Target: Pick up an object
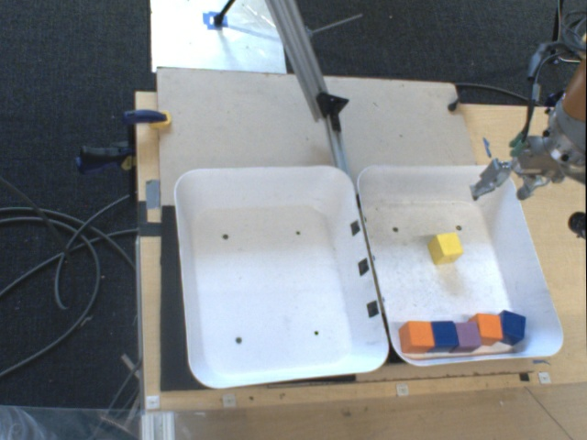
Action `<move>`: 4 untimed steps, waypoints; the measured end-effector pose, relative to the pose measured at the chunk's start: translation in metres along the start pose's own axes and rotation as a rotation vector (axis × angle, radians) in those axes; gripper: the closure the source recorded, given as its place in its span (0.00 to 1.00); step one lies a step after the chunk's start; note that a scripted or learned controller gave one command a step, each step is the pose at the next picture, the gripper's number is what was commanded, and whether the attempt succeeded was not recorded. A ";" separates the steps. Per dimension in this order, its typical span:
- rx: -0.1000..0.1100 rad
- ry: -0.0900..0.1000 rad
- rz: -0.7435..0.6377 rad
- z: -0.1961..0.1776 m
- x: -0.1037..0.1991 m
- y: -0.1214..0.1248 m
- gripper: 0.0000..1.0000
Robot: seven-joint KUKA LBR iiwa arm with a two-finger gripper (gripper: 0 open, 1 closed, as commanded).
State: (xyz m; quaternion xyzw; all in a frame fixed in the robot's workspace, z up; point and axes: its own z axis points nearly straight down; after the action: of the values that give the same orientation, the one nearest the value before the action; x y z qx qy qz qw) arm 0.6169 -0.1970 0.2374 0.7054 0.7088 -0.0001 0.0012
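Note:
A yellow cube (447,247) lies alone near the middle of the right bin (537,273). Along that bin's front wall sits a row of blocks: orange (417,335), blue (444,335), purple (468,335), a second orange (489,327) and a second blue (513,325). My gripper (503,189) hangs over the bin's back right corner, up and to the right of the yellow cube. It is open, and nothing is between its fingers.
The left bin (188,246) stands beside the right one, with small black clips along the shared edge. A slanted metal pole (307,58) crosses the bench behind the bins. Cables lie on the floor at left.

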 end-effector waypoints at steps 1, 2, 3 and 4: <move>0.005 0.003 0.002 0.146 0.005 -0.005 0.00; 0.004 0.004 0.002 0.147 0.037 -0.038 0.00; -0.003 0.001 0.001 0.136 0.035 -0.035 1.00; -0.002 0.003 -0.004 0.145 0.120 -0.085 1.00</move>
State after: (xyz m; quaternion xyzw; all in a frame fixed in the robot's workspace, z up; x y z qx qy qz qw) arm 0.5314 -0.0772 0.0916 0.7039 0.7103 0.0017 0.0009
